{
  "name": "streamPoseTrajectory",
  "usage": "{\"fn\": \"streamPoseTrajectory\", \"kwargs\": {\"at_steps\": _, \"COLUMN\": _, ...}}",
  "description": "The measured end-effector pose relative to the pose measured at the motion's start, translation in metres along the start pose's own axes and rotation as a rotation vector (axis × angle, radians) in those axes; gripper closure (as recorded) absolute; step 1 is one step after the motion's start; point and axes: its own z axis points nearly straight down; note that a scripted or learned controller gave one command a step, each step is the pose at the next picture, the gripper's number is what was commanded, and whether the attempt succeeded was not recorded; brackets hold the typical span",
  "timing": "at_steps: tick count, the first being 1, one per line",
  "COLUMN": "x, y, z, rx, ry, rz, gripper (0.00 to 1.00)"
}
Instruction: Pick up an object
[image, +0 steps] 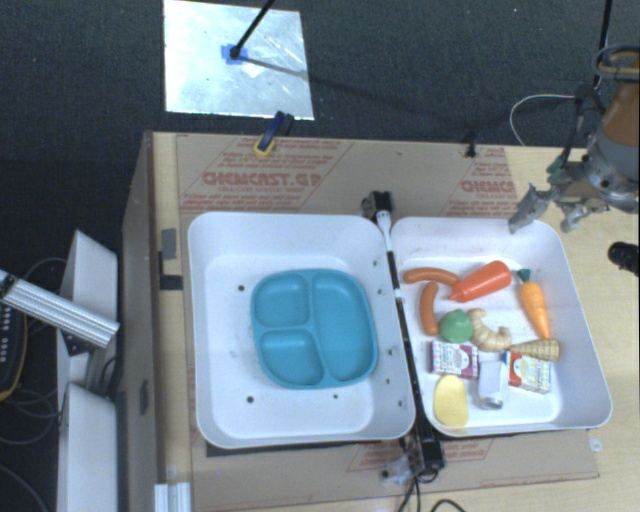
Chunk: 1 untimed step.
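The right bin (578, 300) holds several toy foods: a red pepper (482, 281), an orange carrot (535, 306), two sausages (430, 275), a green ball (456, 326), a beige knobbly piece (491, 333), a cone (536, 350), two small cartons (453, 357) and a yellow piece (451, 402). My gripper (550, 212) hangs above the bin's far right corner, away from the foods. Its fingers (525, 211) are spread apart and open, with nothing between them.
The left bin (215, 300) carries a blue divided plate (313, 327). A black divider (392, 290) runs between the two bins. A cable (530, 105) loops beside the arm at the back right. A yellow-and-blue clamp (272, 134) sits on the bench's far edge.
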Motion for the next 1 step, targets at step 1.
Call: {"fn": "streamPoseTrajectory", "kwargs": {"at_steps": 1, "x": 0.0333, "y": -0.0184, "z": 0.0869, "rx": 0.002, "ry": 0.001, "rz": -0.002, "gripper": 0.0}}
